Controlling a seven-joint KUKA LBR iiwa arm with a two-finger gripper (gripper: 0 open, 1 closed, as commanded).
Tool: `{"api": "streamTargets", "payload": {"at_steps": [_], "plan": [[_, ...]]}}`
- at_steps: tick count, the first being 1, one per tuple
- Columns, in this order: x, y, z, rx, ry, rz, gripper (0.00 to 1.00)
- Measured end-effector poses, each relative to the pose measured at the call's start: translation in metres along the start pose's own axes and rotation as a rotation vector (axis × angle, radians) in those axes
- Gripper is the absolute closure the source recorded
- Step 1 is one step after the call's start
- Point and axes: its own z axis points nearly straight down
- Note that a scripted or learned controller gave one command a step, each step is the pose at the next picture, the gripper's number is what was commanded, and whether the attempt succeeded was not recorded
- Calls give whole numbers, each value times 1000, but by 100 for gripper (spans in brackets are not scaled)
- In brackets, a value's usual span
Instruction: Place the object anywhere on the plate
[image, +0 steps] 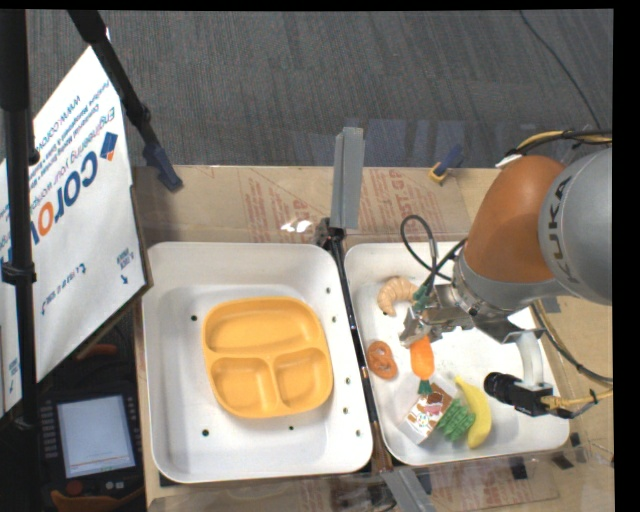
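A: quick count, what's on the bench?

B: two white bins, left bin (165, 400) and right bin (500, 455). One yellow plate (266, 355) with three compartments.

A: and the food?

B: one each: shrimp (396, 292), pretzel (381, 359), carrot (423, 358), banana (475, 410), small carton (425, 412), green thing (455, 420). Six total.

plate (267, 356) in left bin (170, 420)

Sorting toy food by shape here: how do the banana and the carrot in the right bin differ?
The banana is yellow, the carrot orange with a green tip. The banana is curved and longer; the carrot is short and straight. The banana lies by the bin's near edge; the carrot sits right under the hand. Both are in the right bin.
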Motion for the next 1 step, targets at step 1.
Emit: {"api": "streamTargets", "payload": {"at_steps": [1], "plan": [[95, 5, 1, 2, -2, -137, 100]]}}
